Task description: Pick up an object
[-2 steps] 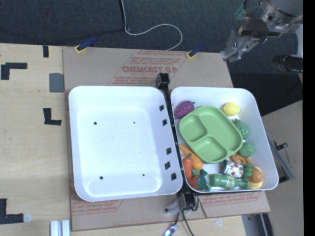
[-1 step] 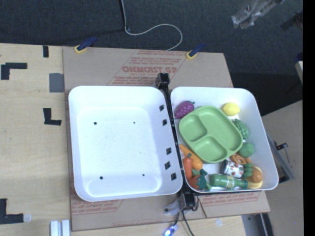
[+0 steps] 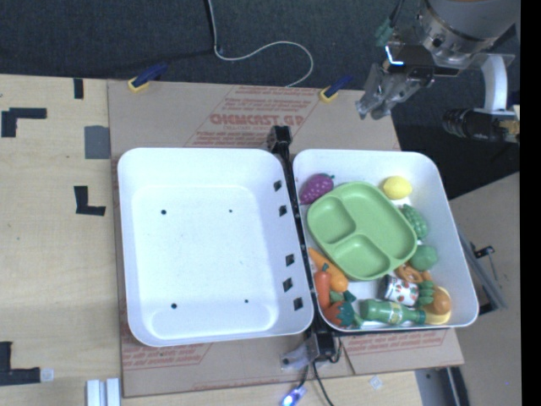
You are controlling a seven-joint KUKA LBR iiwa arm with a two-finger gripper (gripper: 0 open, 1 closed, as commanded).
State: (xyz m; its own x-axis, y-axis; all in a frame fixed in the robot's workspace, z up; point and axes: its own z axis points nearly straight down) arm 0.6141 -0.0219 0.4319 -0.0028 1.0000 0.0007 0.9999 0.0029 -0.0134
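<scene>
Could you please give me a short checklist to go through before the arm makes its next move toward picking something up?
1. End effector above the right bin: not ok, it hangs beyond the bin's far rim, over the cardboard.
2. Nothing carried yet: ok, no object shows at its tip.
3. Finger opening: cannot tell.
4. An exposed target: ok, the yellow ball lies alone at the far side beside the green divided plate.
5. Crowding at the near end: not ok, the carrot, green bottle and other toys lie packed together.
</scene>
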